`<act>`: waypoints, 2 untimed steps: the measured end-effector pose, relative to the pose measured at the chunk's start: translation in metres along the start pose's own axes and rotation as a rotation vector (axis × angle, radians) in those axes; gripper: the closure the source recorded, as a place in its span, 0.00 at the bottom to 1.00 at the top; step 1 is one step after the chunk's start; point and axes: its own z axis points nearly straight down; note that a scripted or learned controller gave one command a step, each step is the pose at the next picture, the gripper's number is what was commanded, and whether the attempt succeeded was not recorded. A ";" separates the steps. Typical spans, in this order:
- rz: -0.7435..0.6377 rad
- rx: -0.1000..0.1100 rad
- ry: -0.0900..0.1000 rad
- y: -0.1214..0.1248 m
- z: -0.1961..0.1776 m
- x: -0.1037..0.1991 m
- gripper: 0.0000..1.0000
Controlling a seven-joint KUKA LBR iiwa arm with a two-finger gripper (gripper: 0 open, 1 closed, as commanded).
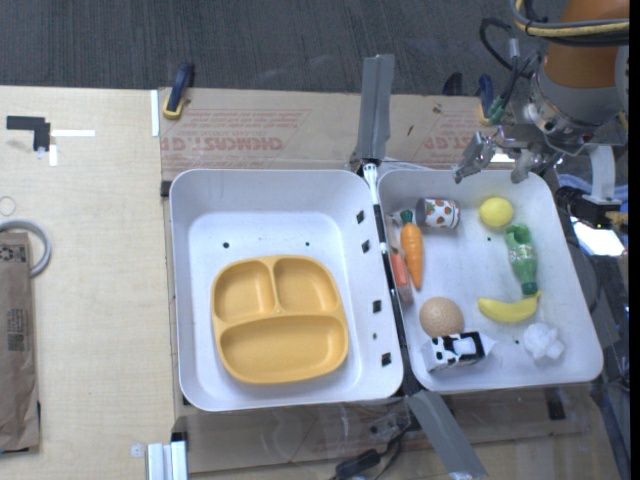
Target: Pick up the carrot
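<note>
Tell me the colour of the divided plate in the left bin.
Yellow-orange plate, seen in the camera view.

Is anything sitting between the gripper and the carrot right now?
Nothing visible blocks it. The gripper hangs over the right bin's far edge, and the carrot lies uncovered by the left wall. A small can lies just beside the carrot's top.

Single fixed camera, mounted above the bench, looking down at a slant. The far side of the bench sits at the frame's top, the near side at the bottom. Both white bins fall within frame: left bin [190, 268] near centre, right bin [575, 298] toward the right side. Stand-off is moderate; both bins are seen whole, with bench surface [80, 268] visible to the left. The arm [590, 28] enters at the upper right corner, cropped by the frame.
</note>
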 end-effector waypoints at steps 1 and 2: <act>-0.084 0.002 0.000 -0.078 0.070 0.052 0.00; 0.195 0.001 -0.001 -0.075 0.070 0.064 0.00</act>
